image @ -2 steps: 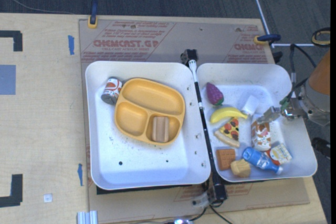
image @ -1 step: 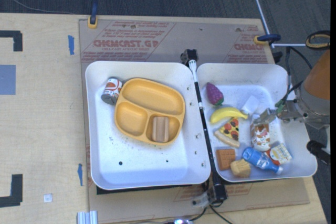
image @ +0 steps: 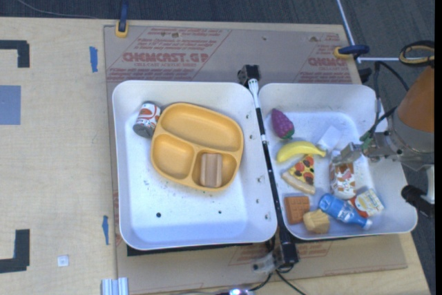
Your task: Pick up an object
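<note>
At the frame's right, the hand (image: 353,150) hovers over the right shallow white bin (image: 314,99), just above a white snack packet (image: 342,179). Whether it is clenched or released cannot be told. A yellow plastic banana (image: 299,150) lies to its left.

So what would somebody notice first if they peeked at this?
Probably the big yellow divided plate in the left bin, with a brownish block in one compartment and a small can beside it. Next, the heap of toy food in the right bin: a yellow banana, purple grapes and a pizza slice, with the gripper reaching in from the right.
</note>
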You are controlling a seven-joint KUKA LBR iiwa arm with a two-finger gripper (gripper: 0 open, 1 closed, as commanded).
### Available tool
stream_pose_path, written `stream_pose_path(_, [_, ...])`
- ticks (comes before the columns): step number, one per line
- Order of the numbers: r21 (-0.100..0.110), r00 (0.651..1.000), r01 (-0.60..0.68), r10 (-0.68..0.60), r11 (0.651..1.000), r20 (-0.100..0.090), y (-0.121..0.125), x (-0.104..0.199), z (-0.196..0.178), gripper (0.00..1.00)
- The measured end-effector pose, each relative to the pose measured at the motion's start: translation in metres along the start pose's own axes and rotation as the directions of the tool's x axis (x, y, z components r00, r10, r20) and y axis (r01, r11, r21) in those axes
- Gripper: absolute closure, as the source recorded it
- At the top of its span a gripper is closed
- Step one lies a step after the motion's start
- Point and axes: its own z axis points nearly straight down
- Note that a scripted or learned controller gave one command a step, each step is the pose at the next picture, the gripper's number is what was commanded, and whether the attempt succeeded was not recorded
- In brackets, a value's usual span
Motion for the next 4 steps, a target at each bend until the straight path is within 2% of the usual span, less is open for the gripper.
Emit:
stream_pose_path(1, [0.027,1.0,0.001,-0.001,1.0,-0.005,-0.012,0.009,0.013,0.0])
stream_pose_path(2, [0.019,1.0,0.001,-0.001,1.0,-0.004,-0.01,0.009,0.002,1.0])
stream_pose_path(3, [0.028,1.0,0.003,-0.003,1.0,-0.008,-0.048,0.086,-0.052,1.0])
stream_pose_path(4, [0.027,1.0,0.003,-0.003,1.0,-0.007,-0.047,0.156,-0.081,1.0])
